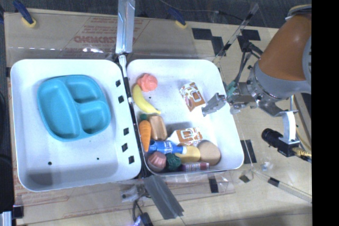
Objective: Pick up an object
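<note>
Snack packet (pixel 192 96): brown-white, crumpled, beside gripper (pixel 214 104).

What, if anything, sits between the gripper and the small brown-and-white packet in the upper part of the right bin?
Nothing visible. The gripper is at the right bin's right side, just right of the packet, with bare white floor between them. The banana and other toys lie farther left and below.

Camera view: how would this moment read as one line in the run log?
tool: over right bin's right edge | holding: nothing seen | nearest: snack packet | left bin: blue tray
</note>
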Available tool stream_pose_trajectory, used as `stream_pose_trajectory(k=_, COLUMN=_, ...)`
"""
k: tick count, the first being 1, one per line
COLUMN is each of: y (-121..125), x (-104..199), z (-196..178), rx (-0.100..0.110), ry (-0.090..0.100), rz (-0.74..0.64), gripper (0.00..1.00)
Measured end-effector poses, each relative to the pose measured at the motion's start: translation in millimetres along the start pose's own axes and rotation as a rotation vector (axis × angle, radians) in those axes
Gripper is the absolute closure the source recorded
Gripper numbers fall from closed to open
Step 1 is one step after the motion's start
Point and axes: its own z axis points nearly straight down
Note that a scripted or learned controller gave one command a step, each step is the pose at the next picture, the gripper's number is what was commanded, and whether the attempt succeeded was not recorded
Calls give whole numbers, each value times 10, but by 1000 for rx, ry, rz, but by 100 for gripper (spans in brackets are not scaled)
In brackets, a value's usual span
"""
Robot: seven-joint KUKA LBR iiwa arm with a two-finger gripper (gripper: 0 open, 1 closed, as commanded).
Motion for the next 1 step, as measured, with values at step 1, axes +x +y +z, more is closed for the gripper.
stream_pose_trajectory(k=1, y=113, x=-236, z=1455, rx=-25, ry=-5, rz=-62, gripper=0)
